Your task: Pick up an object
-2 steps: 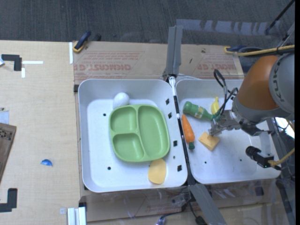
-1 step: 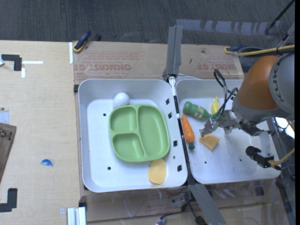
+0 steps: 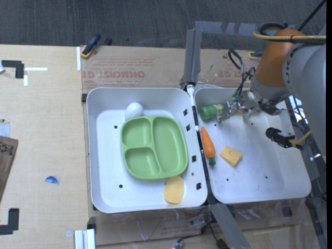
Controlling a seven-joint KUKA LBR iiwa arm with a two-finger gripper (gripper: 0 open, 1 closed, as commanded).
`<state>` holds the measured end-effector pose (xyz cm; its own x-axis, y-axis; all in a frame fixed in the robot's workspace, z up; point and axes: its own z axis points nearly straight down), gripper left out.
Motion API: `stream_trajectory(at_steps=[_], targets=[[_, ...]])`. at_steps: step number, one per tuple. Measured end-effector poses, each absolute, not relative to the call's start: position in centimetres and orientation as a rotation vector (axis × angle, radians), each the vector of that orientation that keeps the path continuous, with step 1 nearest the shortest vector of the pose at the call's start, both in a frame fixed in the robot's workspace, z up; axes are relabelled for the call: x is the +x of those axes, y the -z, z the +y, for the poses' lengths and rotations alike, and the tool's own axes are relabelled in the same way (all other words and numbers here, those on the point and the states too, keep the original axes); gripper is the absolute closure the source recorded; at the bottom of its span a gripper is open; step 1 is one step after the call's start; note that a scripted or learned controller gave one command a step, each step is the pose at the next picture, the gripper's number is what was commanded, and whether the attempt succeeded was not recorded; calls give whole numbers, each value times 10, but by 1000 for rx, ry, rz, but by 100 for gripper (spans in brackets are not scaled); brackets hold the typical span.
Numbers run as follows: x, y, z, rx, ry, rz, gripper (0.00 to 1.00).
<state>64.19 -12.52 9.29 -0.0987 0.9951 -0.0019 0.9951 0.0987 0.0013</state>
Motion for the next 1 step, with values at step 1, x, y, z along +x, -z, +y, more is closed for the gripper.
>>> stream_trajectory(at_steps=[1], targets=[[657,-91,-98,1977,11,2446,0]])
